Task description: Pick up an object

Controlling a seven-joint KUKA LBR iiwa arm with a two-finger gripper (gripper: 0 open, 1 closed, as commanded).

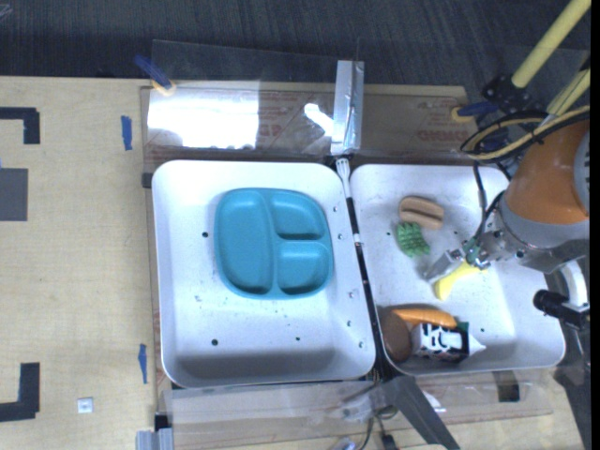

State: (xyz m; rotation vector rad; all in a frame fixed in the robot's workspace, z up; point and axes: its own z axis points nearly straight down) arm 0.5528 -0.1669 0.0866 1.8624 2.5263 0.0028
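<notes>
The table [66,251] carries two shallow white bins side by side. The left bin [178,279] holds a blue divided tray [274,242], lying flat near its centre, well apart from all the loose things. The right bin [525,331] holds everything that could be picked. A hot dog toy [421,211] lies toward twelve o'clock of that bin. Just below it sits a small green piece [411,240]. A yellow piece [452,280] lies near the bin's centre. At six o'clock, against the near wall, a cluster rests: an orange piece [419,315] on top of a brown rounded thing [397,341], with a black-and-white carton [443,340] beside them.

The arm [553,190] reaches in from three o'clock, its orange band over the bin's right edge. The gripper [448,266] points down and toward nine o'clock, with its tip right at the yellow piece. That placement suggests the yellow piece is the chosen target, being isolated enough to approach without nudging the green piece or the cluster. A grey finger [433,267] lies touching or just beside the yellow piece. Whether the fingers are spread or clenched, I cannot tell, as the tip is small and blurred. Nothing shows the yellow piece raised off the bin floor, so I judge the pick not yet done.
</notes>
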